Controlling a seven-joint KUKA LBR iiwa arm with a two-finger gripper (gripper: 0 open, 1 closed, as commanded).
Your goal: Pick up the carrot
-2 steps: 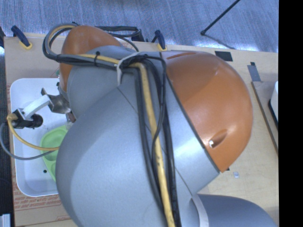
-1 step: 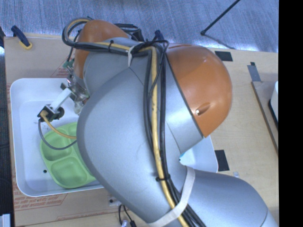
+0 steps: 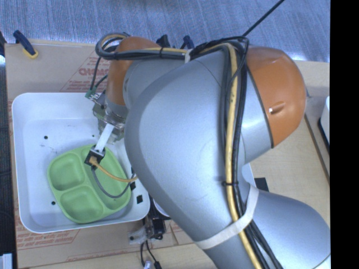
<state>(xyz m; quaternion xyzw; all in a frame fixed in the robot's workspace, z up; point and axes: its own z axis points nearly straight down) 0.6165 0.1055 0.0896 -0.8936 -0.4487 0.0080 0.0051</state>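
Place: we take this for a robotics lab, not a home.
Arm: we see a big grey and orange arm point(image 3: 190, 150) over the bench point(image 3: 291, 167), with cables point(image 3: 233, 122) strapped along it.
Bench: we find a white bin point(image 3: 21, 150) set on flat printed cardboard point(image 3: 73, 66), with a blue clamp point(image 3: 25, 43) at the far edge.
Floor: we note ribbed blue-grey carpet point(image 3: 112, 10) beyond the bench.

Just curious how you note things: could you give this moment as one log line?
arm: over white bin | green divided tray: in that bin, partly under arm | carrying anything: cannot tell
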